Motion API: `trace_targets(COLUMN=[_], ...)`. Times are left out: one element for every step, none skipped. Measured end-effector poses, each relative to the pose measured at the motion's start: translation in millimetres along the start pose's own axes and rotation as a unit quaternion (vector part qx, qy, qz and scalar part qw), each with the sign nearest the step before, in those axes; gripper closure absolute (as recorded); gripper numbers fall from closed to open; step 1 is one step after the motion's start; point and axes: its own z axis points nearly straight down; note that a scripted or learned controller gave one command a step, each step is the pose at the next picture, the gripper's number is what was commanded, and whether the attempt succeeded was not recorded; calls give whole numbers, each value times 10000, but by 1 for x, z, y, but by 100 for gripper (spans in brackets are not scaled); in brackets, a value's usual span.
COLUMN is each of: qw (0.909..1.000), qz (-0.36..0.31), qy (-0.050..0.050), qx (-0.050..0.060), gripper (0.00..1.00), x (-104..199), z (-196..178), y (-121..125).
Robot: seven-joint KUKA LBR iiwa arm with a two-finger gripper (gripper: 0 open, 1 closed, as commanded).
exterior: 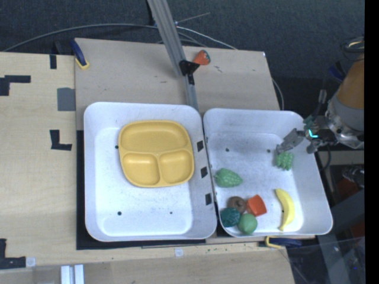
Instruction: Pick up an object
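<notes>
Your hand [294, 139] hangs over the right bin [254, 120] — whether it's clenched, you can't tell — a green lump [284, 160] just beneath it.

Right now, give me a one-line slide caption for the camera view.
Gripper poised over green toy in right bin; yellow tray sits in left bin.

Tool [291, 142] above green toy [284, 160], right bin [249, 120].

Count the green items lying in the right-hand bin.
3: a spiky one by the gripper, a leafy one mid-bin, a round one at the front; the teal piece isn't counted.
</notes>
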Motion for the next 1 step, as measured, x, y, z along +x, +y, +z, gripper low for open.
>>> trace_targets(qw=[10000], qz=[7], qy=[0], qx=[30], gripper=[0], x=[-6], z=[61], y=[2])
